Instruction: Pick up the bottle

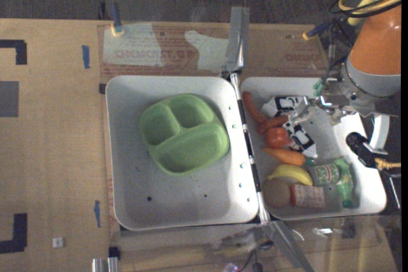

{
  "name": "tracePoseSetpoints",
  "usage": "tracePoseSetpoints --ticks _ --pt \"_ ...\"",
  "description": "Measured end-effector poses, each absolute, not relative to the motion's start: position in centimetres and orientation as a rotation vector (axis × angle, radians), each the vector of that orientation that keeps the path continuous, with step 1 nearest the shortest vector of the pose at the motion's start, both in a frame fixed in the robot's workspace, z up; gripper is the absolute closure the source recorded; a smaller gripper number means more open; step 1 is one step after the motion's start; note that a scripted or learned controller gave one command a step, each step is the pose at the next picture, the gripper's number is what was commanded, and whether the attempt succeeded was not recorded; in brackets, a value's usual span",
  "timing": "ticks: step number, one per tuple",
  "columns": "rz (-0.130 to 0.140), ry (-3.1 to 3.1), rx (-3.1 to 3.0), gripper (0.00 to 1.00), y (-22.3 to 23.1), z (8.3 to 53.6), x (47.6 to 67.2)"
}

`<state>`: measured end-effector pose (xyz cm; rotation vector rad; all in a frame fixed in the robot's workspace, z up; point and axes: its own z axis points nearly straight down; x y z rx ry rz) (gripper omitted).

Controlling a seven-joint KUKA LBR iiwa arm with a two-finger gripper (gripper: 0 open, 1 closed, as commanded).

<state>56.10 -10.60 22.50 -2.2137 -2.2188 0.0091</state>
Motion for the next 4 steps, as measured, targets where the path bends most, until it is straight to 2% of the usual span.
tracePoseSetpoints --ticks 1,2,3,4 --pt "0.001 -2.301 -2.139 0.0 -15.6 13.1 48.8" --pt "-0.033 -2.52 -1.909 0.0 -17.9 10.0 49.2" --pt "-0.038 -2.645 -1.667 0.0 -20.2 10.7 48.8" --pt "-0.032 -2.644 -1.677 1.0 -20.6 11.4 48.8"
